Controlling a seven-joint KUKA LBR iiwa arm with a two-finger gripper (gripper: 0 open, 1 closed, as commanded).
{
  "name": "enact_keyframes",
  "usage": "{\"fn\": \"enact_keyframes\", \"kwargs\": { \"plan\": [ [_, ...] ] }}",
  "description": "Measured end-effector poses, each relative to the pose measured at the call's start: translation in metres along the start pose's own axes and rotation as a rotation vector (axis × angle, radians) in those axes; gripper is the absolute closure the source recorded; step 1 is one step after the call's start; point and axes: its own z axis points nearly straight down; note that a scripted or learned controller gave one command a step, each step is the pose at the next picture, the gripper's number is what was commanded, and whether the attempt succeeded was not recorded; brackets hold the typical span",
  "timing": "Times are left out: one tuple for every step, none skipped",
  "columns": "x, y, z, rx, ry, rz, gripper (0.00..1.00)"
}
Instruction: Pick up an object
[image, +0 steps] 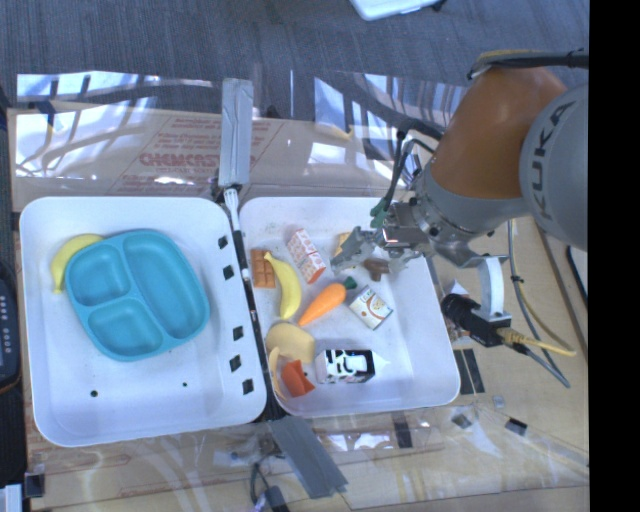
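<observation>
Gripper (368, 252) low in the right bin (425, 345) — above a small brown item (376, 268); jaw state unclear.

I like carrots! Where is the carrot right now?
The carrot lies in the right bin, near its middle, between the banana and a small carton.

Two shallow white bins sit side by side on the bench. The left bin (60, 400) holds a blue divided plate (135, 293) lying flat near its middle, with a yellow banana-shaped piece (68, 256) tucked at the plate's upper left edge. A grey strip (235, 130) runs up from the seam between the bins toward the top of the frame. Behind both bins, clear plastic sheeting (150, 140) covers a brown board with red lettering. Grey carpet (200, 35) fills the upper part of the frame.
</observation>
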Motion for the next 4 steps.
{"fn": "enact_keyframes", "kwargs": {
  "plan": [
    [-0.006,0.028,0.103,0.006,0.001,0.302,0.00],
    [-0.004,0.083,0.186,-0.015,0.001,0.234,0.00],
    [0.009,0.086,0.169,-0.003,0.000,-0.129,0.00],
    [-0.008,0.092,0.196,-0.001,0.000,-0.094,0.00]
  ]
}}
